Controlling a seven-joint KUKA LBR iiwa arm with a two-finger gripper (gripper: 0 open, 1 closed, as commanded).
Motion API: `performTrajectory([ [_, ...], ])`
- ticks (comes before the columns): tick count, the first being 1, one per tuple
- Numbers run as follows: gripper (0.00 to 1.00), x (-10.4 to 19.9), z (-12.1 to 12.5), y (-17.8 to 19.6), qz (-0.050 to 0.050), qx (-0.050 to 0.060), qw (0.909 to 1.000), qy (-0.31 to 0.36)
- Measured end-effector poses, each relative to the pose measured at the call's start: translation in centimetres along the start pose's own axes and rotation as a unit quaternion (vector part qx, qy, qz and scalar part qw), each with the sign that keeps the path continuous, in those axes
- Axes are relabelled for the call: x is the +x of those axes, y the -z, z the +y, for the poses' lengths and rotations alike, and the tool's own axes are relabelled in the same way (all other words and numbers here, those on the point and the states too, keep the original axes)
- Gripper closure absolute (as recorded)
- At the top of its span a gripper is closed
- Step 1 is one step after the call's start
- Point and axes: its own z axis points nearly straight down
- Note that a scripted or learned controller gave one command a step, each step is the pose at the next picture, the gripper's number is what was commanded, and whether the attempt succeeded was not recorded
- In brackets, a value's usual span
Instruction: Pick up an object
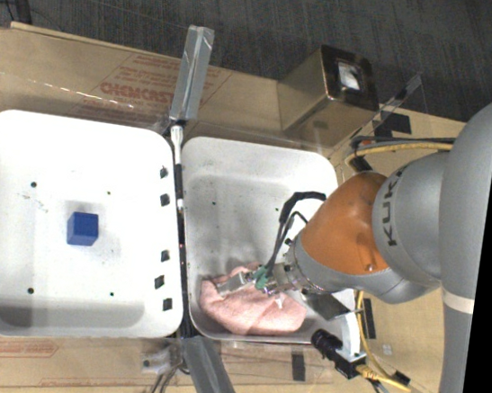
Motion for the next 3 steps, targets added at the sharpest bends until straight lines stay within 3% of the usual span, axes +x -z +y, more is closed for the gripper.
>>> performTrajectory([
  [1, 1.0, 0.0, 0.1, 0.9, 0.0, 0.0, 1.0, 0.003],
  [2, 1.0, 0.1, 0.1, 3.4, -0.001, -0.001, 0.9944, 0.105],
  [3, 1.0, -2.4, 10.0, 11.4, -0.001, 0.0, 0.9975, 0.071],
])
